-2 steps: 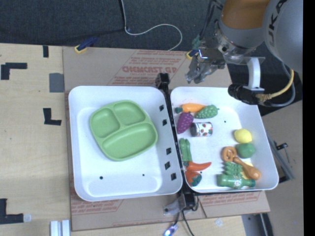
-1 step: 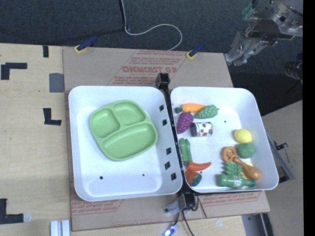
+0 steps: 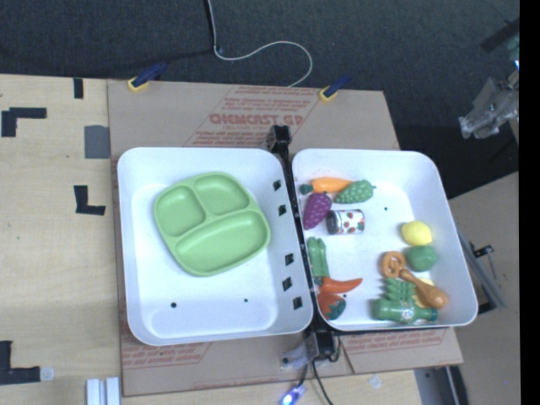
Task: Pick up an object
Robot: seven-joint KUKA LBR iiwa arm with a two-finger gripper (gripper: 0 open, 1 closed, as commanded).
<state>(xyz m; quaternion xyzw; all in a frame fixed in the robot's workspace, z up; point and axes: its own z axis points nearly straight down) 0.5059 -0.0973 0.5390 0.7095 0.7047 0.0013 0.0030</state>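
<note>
Toy foods: purple grapes (image 3: 316, 208), a small can (image 3: 346, 221) and a lemon (image 3: 416, 233) lie apart in the right bin (image 3: 439, 184). A green divided plate (image 3: 211, 223) sits at nine o'clock in the left bin (image 3: 139, 251). My tool (image 3: 488, 115) hovers at two o'clock; I cannot tell its state.

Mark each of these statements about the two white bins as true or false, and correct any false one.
1. The green divided plate lies in the left bin. True.
2. The toy foods lie in the right bin. True.
3. The yellow lemon sits on the plate. False: it lies in the right bin, near that bin's right wall.
4. The small can lies on the cardboard outside the bins. False: it is in the right bin, beside the purple grapes.
</note>
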